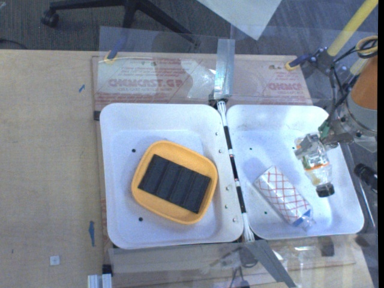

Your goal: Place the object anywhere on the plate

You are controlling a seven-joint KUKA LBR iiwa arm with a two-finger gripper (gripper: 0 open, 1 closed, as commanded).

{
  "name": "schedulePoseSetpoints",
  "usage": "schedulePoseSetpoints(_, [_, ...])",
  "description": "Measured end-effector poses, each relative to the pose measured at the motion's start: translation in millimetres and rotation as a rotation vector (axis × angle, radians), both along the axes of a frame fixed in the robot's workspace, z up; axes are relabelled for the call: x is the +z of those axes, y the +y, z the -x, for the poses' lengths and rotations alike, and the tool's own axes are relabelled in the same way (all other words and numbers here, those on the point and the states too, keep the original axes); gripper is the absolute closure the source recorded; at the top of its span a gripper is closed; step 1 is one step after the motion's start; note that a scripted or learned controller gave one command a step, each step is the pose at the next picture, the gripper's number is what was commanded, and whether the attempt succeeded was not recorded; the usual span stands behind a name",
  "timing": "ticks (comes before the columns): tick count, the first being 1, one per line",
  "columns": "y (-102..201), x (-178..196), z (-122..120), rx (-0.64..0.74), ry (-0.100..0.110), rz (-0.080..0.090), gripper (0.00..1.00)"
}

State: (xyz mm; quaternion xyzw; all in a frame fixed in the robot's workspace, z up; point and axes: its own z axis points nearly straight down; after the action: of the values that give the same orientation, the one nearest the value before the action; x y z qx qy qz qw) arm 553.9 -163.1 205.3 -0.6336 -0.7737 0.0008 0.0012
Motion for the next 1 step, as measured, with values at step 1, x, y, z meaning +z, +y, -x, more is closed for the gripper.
schedulePoseSetpoints(1, [71.7,-20.6,-44.9,0.061,-0.005,0.002,1.0])
